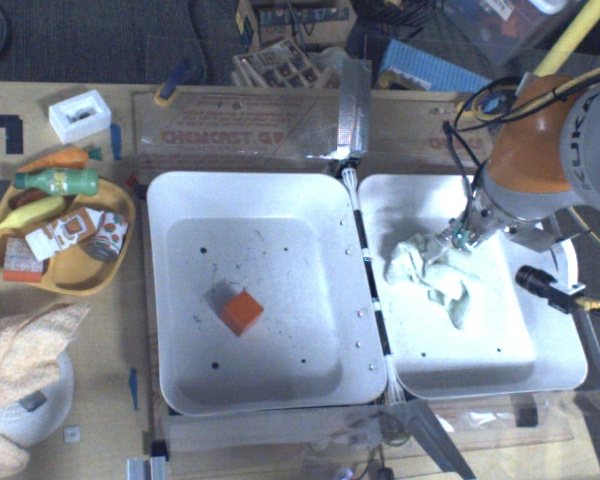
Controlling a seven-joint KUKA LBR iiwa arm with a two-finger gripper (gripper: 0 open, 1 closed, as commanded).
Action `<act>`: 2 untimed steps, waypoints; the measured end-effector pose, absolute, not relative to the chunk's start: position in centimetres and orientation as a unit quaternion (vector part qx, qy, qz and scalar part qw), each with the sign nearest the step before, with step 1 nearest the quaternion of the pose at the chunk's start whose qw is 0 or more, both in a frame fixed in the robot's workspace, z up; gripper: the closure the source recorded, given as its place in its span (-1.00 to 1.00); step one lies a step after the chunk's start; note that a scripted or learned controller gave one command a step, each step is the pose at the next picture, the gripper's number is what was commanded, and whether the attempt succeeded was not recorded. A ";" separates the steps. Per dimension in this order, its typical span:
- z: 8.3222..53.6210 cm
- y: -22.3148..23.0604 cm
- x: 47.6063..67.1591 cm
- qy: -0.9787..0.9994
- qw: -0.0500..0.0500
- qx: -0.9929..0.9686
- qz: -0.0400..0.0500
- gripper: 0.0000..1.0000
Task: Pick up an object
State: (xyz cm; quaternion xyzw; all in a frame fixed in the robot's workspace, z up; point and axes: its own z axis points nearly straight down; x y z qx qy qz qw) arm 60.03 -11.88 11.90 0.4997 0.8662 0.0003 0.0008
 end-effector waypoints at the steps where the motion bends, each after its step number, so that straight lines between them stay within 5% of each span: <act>1: 9.7 -14.1 54.1 0.848 0.013 0.529 0.006 -1.00; 2: 9.7 -15.1 60.6 0.852 0.013 0.523 0.004 -1.00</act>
